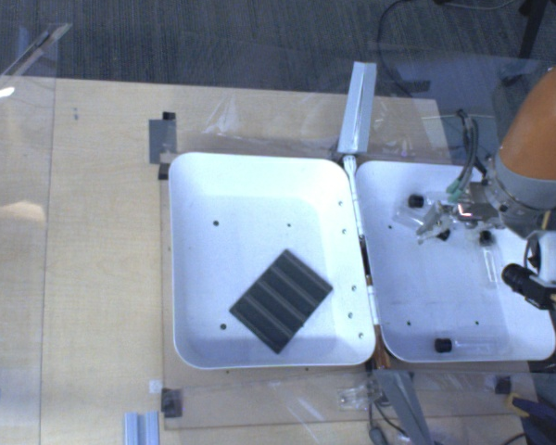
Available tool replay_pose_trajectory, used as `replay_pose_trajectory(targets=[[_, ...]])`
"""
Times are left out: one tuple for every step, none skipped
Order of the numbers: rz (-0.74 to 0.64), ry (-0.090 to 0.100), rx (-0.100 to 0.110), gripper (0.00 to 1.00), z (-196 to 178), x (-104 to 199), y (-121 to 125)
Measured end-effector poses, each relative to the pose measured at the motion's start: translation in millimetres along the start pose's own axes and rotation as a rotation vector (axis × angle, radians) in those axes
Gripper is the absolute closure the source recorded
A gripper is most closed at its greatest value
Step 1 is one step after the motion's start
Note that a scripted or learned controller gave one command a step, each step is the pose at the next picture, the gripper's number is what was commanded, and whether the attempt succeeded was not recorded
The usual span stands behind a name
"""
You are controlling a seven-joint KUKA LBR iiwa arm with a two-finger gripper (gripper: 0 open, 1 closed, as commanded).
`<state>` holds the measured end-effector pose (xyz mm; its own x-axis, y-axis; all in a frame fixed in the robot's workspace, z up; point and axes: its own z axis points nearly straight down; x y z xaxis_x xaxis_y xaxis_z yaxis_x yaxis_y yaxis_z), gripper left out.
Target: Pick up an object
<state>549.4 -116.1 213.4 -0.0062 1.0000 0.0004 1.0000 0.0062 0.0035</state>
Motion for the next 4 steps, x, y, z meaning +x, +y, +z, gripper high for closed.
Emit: replay_pose_trajectory(targets=[[-0.043, -0.001, -0.004, 0.00, 113.2, 3.6, 95.8], [-0.091, -0.005, -0.003, 0.00, 124.8, 26.5, 120.8], [-0.096, -0.005, -0.014, 1.00, 110.9, 29.0, 124.2], [0.029, -0.001, -0.003, 1.00, 64.3, 25.9, 120.9]])
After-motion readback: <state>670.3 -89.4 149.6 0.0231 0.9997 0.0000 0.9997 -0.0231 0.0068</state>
